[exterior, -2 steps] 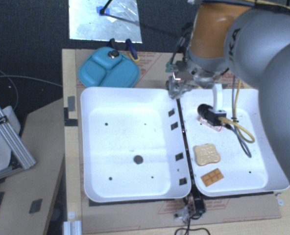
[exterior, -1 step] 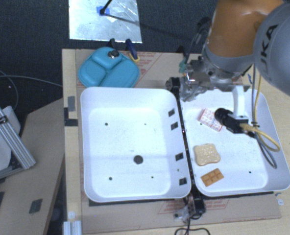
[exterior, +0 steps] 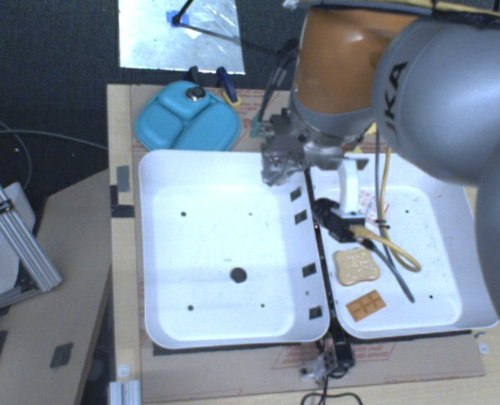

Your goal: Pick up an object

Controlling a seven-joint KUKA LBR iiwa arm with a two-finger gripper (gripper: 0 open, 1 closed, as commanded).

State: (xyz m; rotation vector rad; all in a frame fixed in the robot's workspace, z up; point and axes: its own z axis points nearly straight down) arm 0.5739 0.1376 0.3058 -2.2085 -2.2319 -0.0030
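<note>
Toast point(exterior: 356, 266), one slice, lay flat beside one waffle point(exterior: 366, 305) and one spoon point(exterior: 383, 250) running diagonally; pincer point(exterior: 277, 169) hung over the bins' divider, grip impossible to tell

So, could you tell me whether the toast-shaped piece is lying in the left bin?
No, the toast-shaped piece lies in the right bin, just above the small waffle-like piece.
</note>
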